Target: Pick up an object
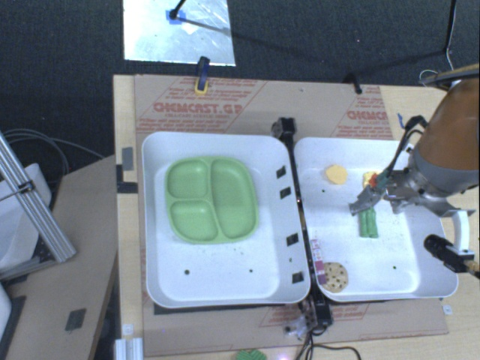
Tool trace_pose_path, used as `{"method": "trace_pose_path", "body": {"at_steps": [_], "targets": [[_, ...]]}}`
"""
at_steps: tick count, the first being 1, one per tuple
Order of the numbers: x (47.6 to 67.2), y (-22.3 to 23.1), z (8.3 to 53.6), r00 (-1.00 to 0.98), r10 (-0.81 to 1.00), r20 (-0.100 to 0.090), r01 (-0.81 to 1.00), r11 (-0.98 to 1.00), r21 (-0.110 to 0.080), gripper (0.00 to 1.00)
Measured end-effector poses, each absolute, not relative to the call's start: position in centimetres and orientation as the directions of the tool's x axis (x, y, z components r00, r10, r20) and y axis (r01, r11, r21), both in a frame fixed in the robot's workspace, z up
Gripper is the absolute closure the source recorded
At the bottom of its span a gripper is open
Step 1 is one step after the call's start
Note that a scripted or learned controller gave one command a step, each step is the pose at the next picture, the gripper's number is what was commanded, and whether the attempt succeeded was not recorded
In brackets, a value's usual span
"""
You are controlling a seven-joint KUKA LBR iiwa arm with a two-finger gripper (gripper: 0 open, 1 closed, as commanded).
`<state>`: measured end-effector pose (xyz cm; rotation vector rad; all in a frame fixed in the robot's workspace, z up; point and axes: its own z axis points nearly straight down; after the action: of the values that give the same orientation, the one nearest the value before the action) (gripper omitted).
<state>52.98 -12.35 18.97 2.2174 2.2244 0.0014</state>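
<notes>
Bright even overhead light, soft shadows — slightly blurry, grainy

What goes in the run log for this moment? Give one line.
stage: reach | gripper: over right bin, at top of green block | grasp: unconfirmed | nearby: yellow piece, cookie | left bin: green divided plate

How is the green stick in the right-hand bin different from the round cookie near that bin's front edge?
The green stick is long, narrow and plain green; the cookie is round, flat, tan with dark specks. The stick lies mid-bin right beside the pincer; the cookie sits apart, near the front corner by the divider. Both rest on the floor of the right bin.
</notes>
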Motion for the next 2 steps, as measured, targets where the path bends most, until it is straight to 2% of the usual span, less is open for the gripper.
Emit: {"method": "trace_pose_path", "body": {"at_steps": [1,2], "targets": [[56.1,-20.2,8.3,0.004,1.000,-0.003,1.000,-0.004,-0.002,0.00],[56.3,-19.8,10.0,-0.001,1.000,-0.001,1.000,0.001,0.004,1.00]]}}
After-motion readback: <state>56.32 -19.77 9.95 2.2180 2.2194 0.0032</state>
